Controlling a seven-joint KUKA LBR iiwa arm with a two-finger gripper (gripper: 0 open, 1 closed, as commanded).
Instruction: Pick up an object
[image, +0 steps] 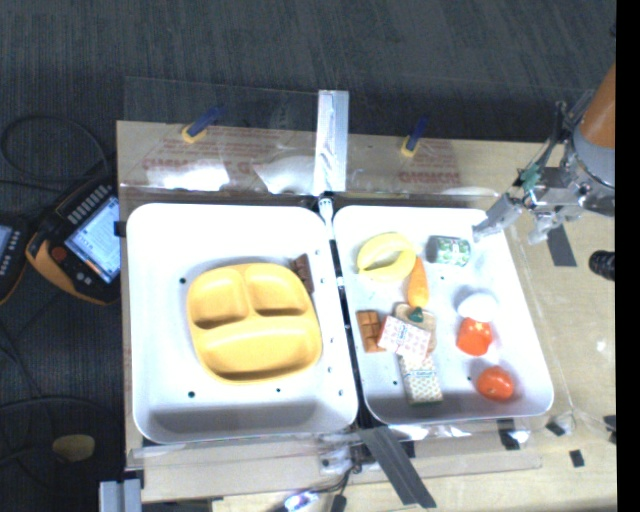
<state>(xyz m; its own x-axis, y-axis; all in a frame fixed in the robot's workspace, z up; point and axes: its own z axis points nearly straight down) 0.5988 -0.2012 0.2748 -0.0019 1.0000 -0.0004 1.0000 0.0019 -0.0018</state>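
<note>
My gripper (500, 217) hangs at the far right corner of the right bin (530, 330), its fingers over the rim. I cannot tell how wide they stand, and nothing sits between them. Nearest to it inside that bin is a small green-labelled can (449, 250) lying just in from the corner. Farther in from the can are a yellow banana-like piece (383, 251) and an orange carrot (418, 284) touching it. Toward the bin's near edge lie a white ball (478, 304), a red-orange fruit (474, 337) just below it, and a tomato (495, 382) nearest the rim. In the middle sits a cluster of small printed packets (410, 342).

The can is my best target, I judge: closest, and apart from its neighbours. I should come straight down over it, fingers spread across its narrow width, and avoid clipping the bin wall.

The can's label and the packets' print are too small to read. The left bin (150, 260) holds a yellow divided tray (255, 320).
</note>
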